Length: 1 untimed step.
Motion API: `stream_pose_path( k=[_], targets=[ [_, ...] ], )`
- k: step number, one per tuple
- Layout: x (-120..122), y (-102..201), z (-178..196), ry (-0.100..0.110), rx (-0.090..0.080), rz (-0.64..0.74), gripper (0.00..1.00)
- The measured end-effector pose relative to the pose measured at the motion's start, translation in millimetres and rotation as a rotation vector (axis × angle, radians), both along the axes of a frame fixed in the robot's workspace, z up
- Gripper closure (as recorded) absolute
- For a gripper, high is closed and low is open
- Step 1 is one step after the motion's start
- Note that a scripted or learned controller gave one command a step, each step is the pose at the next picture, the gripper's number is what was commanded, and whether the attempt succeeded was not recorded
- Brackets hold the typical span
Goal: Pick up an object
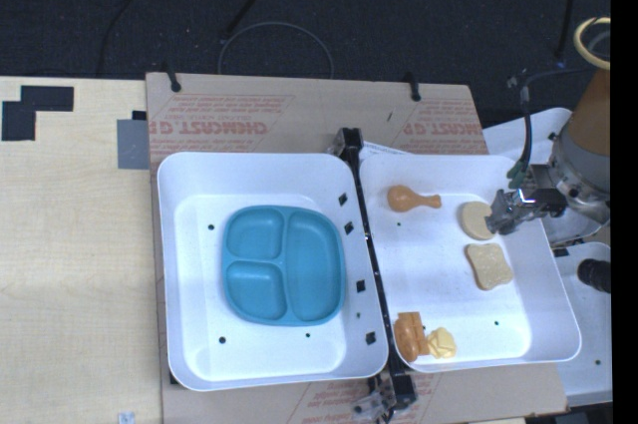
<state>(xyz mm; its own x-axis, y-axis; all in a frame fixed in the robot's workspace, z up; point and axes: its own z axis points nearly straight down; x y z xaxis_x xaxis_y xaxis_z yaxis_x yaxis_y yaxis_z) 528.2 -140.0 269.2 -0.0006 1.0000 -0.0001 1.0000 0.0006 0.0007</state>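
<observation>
The right bin [518, 337] holds several toy foods. A tan drumstick [411, 200] lies near its back left. A round beige disc [476, 219] sits at the back right, with a slice of toast [488, 265] just in front of it. An orange and yellow piece [422, 337] rests at the front left corner. My gripper [508, 209] reaches in from the right and hangs right beside the beige disc's right edge, low over the bin. I see nothing lifted off the bin floor.
The left bin [184, 212] holds a blue divided plate [282, 264]. A black divider [364, 252] runs between the bins. Cardboard [299, 118] lies under both. The arm's body [588, 153] and cables crowd the right bin's right rim.
</observation>
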Motion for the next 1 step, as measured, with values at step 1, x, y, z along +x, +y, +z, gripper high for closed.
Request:
stream_pose_path(
  k=[1],
  targets=[
    [0.5,53.0,-16.1,0.005,0.003,0.003,1.00]
  ],
)
